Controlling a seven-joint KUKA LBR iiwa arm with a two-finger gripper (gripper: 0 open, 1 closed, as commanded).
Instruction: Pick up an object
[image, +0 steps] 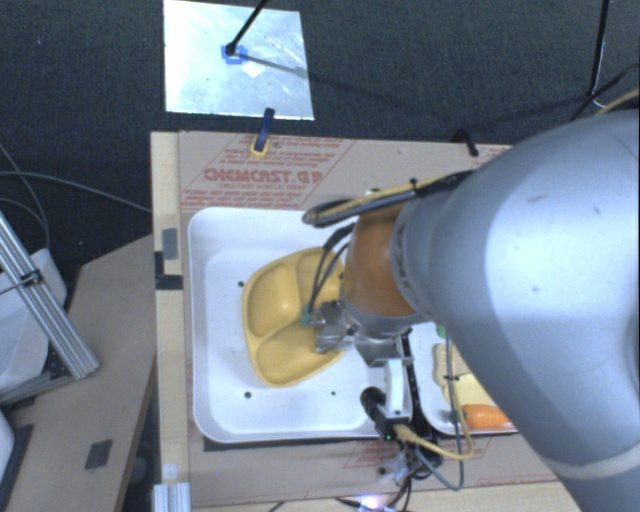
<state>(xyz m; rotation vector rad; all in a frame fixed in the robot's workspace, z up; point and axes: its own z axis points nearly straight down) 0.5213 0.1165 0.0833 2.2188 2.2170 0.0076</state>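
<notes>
I judge the arm (520, 290) is at the reaching step, above the left bin (215, 250). The yellow object (275, 320) lies in that bin's middle. Next I must lower onto it exactly. The board behind the bin reads "CHEMCAST GP" (262, 176).

The bin (215, 300) was white. In it lay a yellow bowl (280, 320). Over the bin, the arm (530, 290) was grey with an orange band (370, 270). Behind the bin, the brown board (300, 165) had red letters.
</notes>
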